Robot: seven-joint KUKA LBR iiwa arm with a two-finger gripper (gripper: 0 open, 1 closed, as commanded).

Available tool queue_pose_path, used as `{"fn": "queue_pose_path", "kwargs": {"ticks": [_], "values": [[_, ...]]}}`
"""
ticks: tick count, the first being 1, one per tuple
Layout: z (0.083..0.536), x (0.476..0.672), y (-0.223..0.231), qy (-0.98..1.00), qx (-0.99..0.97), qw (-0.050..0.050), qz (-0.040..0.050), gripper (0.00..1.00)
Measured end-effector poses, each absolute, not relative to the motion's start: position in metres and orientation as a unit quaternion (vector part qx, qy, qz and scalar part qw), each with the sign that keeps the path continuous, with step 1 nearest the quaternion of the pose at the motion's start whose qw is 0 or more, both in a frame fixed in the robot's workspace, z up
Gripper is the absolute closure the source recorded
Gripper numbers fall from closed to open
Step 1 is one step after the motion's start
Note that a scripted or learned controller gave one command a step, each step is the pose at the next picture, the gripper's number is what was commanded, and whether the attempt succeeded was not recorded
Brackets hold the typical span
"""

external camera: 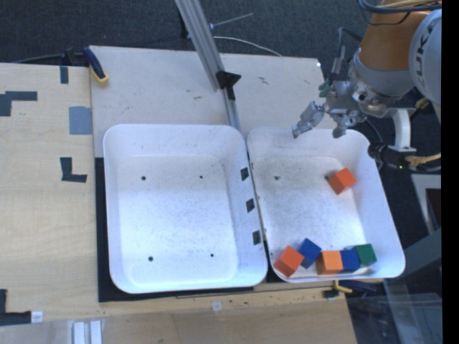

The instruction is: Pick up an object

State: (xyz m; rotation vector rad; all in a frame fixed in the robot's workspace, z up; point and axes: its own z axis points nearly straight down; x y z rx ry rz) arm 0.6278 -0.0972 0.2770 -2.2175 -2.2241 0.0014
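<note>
Orange cube: lying alone in the right white plastic bin, upper part.
Two-finger gripper: fingers spread apart, gripping nothing, above the bin's far rim.
Other blocks: clustered along near wall.

Bright, even light from overhead here. Both white bins come up almost washed out, their rims glaring, the speckles on the floors still readable. Shadows are soft and short: a faint one under my gripper on the far bin wall, thin dark lines beside the blocks. My orange band shows a bright sheen. Focus is slightly soft all over, grainy on the dark floor at top.
</note>
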Motion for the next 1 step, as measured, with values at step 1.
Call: {"fn": "queue_pose_path", "kwargs": {"ticks": [1], "values": [[0.2508,0.5869,-0.1894,-0.705,-0.710,0.000,0.0032,0.00]]}}
